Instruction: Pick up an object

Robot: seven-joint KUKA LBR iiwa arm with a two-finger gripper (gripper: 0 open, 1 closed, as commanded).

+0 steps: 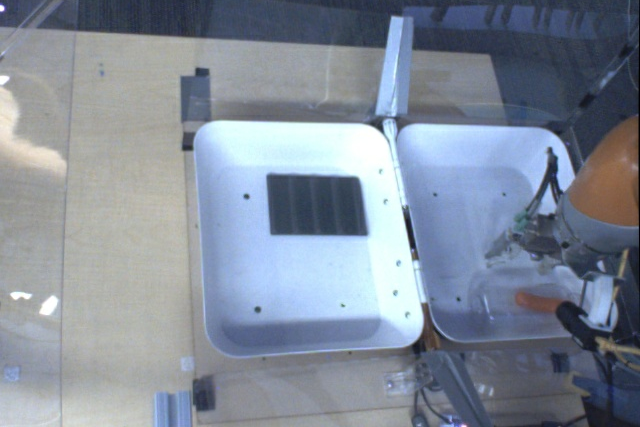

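Fingers point(515, 250) (seemingly spread) just beside orange object point(540, 300), right bin point(470, 129)

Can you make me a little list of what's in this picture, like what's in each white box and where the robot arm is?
left bin: holds a dark ridged rectangular piece, lying flat near its middle
right bin: holds an orange object near its front right corner, beside something clear that is hard to make out
arm: reaches in from the right, over the right bin
gripper: low inside the right bin
bench: light wood
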